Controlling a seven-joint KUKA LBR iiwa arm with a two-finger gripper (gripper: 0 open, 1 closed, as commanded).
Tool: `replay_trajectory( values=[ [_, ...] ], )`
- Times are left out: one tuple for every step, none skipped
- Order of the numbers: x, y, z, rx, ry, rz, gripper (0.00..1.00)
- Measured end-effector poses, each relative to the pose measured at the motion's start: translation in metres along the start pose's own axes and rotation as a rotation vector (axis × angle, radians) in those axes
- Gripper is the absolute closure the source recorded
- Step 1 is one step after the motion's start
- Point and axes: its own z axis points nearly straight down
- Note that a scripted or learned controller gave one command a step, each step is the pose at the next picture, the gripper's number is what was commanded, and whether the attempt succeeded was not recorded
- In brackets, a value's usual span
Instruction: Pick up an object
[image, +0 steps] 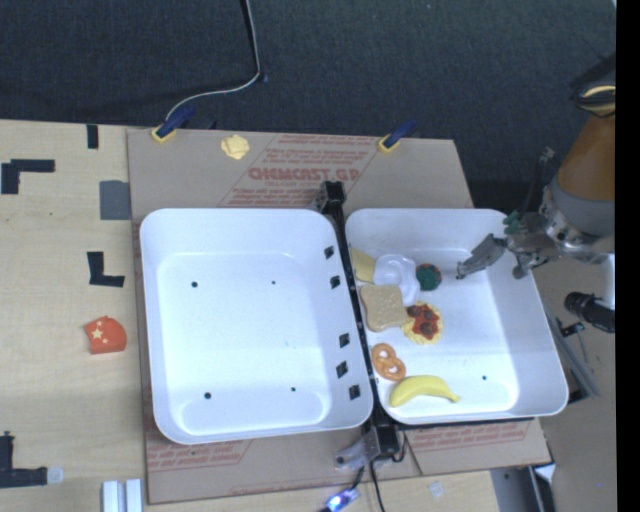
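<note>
The right bin (530, 330) holds several toy foods along its left side: a yellow banana (422, 390), an orange pretzel (387, 361), a tan bread slice (382, 306), a red-and-yellow piece (424, 322), a white piece (395, 271), a yellow wedge (362, 265) and a small green ball (428, 275). My gripper (497, 262) hangs over the bin's upper right part, to the right of the green ball. It is open, fingers spread apart, with nothing between them.
The left bin (160, 300) sits beside the right one, joined by a black divider. A red toy (107, 335) lies on the bench at far left. A small yellow item (235, 147) rests on the cardboard behind the bins.
</note>
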Motion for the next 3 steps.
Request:
replay_trajectory(
  values=[
    [0.094, 0.075, 0.120, -0.005, 0.000, -0.010, 0.00],
    [0.072, 0.008, 0.113, -0.001, -0.001, 0.002, 0.00],
    [0.053, 0.022, 0.114, -0.003, 0.001, 0.000, 0.00]
  ],
)
